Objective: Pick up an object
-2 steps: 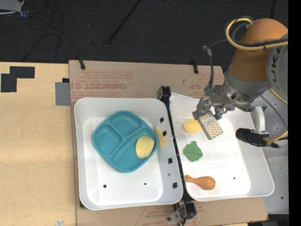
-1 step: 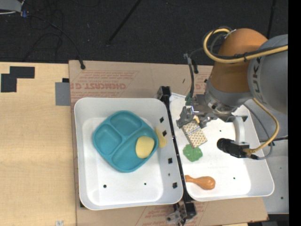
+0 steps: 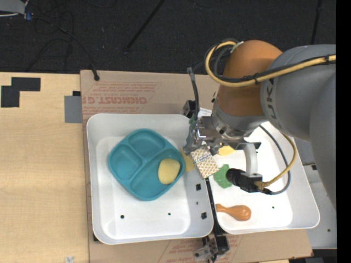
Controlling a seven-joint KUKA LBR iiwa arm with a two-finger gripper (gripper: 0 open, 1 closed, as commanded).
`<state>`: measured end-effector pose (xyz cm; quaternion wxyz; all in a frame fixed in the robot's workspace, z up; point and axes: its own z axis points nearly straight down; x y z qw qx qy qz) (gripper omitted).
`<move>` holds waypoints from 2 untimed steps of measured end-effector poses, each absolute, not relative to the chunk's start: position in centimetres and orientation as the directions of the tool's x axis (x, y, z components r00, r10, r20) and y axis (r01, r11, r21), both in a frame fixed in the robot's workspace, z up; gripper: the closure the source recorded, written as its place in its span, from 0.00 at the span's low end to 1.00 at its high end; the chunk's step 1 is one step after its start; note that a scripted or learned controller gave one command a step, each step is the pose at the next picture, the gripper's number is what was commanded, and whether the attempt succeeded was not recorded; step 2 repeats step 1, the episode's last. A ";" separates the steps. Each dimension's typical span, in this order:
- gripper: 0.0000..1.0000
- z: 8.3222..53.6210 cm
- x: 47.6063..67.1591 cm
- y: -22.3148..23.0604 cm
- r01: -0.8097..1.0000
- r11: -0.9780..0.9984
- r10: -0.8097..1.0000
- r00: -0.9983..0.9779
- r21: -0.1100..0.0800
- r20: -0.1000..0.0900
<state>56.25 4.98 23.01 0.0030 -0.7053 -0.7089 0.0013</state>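
My gripper (image 3: 196,144) hangs over the divide between the two white bins, at the left edge of the right bin (image 3: 300,215). Directly below it a checkered brown-and-white packet (image 3: 204,163) lies across the bins' inner rims, touching or nearly touching the gripper's tip. A green object (image 3: 221,177) sits just right of the packet, partly hidden by a black cable end. A small yellow piece (image 3: 225,151) lies beneath the wrist. An orange spoon-shaped object (image 3: 236,211) rests near the right bin's front. In the left bin (image 3: 109,223), a yellow round object (image 3: 169,170) sits on a teal divided plate (image 3: 137,160).
The arm's bulky grey and orange wrist (image 3: 247,86) covers the back of the right bin. Cables loop around it. Bare white floor shows at the front of the left bin and at the right bin's front right corner. Cardboard (image 3: 126,95) lies under both bins.
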 end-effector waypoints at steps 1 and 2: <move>1.00 23.7 55.5 9.8 1.000 0.006 1.000 -0.006 -0.004 0.002; 1.00 23.7 55.5 9.8 1.000 0.006 1.000 -0.006 -0.004 0.002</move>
